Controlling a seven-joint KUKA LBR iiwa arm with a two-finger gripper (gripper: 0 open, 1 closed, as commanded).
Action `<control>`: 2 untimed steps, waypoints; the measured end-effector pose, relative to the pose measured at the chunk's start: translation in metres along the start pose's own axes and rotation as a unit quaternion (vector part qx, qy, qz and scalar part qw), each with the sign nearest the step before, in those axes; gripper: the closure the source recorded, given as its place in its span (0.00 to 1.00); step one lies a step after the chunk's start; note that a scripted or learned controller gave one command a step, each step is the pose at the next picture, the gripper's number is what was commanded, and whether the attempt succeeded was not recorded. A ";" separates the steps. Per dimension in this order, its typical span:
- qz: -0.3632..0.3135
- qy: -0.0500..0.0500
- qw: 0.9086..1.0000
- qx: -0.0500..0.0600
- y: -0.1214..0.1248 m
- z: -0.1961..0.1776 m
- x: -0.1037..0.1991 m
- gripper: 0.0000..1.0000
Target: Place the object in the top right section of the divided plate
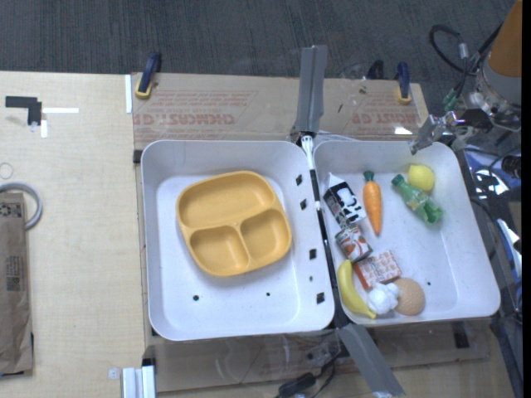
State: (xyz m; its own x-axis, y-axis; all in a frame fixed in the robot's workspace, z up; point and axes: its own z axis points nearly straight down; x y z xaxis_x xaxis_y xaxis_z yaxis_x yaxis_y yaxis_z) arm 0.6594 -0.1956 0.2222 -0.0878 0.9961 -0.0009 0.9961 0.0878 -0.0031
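A yellow divided plate (pixel 234 220) lies in the left bin (pixel 166 305), with one long section at the back and two smaller ones at the front; nothing is in it. My gripper (pixel 425 138) hangs over the back right corner of the right bin (pixel 473 264), just behind a lemon (pixel 421 177) and apart from it. Beside the lemon lie a green toy vegetable (pixel 417 199) and a carrot (pixel 372 206).
The right bin also holds a black-and-white carton (pixel 343 201), two red packets (pixel 354 243), a banana (pixel 352 290), a white lump (pixel 382 298) and a brown round item (pixel 408 297). A grey divider bar (pixel 311 89) stands between the bins at the back.
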 end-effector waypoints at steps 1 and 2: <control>0.000 0.000 1.000 0.000 0.000 0.000 0.000 0.00; 0.000 0.000 1.000 0.000 0.000 0.000 0.000 0.00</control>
State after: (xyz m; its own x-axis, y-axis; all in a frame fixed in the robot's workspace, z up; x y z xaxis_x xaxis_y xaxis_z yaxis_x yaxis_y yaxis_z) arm 0.6594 -0.1956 0.2222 -0.0878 0.9961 -0.0009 0.9961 0.0878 -0.0031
